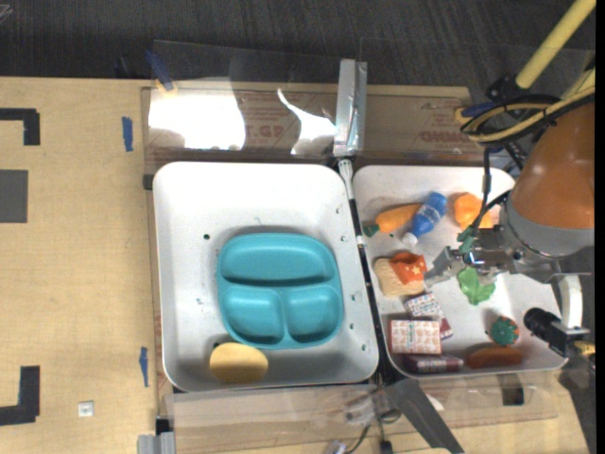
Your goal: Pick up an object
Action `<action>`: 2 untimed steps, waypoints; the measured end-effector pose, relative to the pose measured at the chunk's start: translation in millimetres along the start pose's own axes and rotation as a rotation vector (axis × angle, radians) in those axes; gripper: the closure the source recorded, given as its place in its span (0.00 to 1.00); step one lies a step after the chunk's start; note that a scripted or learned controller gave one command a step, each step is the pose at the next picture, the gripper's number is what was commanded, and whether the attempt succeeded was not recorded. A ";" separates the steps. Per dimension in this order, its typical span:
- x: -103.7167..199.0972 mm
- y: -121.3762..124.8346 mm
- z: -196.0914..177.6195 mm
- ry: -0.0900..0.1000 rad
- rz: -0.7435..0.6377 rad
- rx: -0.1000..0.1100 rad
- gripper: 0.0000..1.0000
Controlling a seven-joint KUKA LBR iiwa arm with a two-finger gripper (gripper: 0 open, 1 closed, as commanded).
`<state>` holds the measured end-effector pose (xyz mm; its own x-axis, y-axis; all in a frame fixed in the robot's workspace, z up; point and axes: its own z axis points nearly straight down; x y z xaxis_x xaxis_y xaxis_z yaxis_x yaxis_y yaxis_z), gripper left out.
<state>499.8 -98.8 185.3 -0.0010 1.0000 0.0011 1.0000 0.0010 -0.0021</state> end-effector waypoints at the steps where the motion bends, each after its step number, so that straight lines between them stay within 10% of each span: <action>1: -6.4 41.0 67.6 0.001 0.224 -0.012 0.00; 2: -2.7 87.7 86.6 -0.001 0.174 -0.035 0.00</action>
<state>587.3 -101.3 98.5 0.1719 0.9851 0.0031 0.9846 -0.1719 0.0329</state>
